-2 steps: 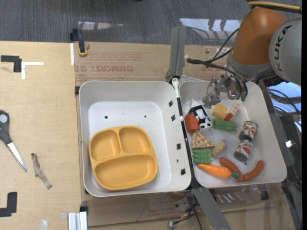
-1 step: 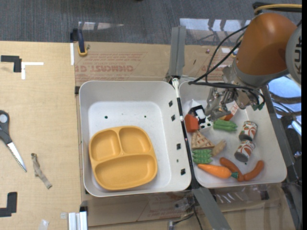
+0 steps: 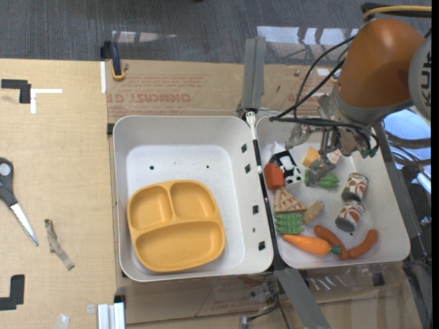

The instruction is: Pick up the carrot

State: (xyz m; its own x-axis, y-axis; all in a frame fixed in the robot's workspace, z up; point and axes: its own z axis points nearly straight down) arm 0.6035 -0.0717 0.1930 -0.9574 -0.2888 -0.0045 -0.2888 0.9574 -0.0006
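The carrot (image 3: 306, 244), orange with a small green end, lies near the front edge of the right bin (image 3: 394, 204). It points left, beside a reddish sausage (image 3: 361, 243). My gripper (image 3: 328, 162) hangs below the orange wrist band over the back middle of that bin. It is just above a green toy vegetable (image 3: 324, 181) and well behind the carrot. Nothing of the carrot is near it.
The right bin also holds a yellow wedge (image 3: 312, 156), a black-and-white toy (image 3: 289, 168), a red-orange piece (image 3: 274, 176), a pizza slice (image 3: 287, 201), a pea pod (image 3: 289, 220) and two small cans (image 3: 351, 201). A yellow divided plate (image 3: 177, 225) sits in the left bin (image 3: 178, 139). Scissors (image 3: 14, 201) lie on the bench at left.
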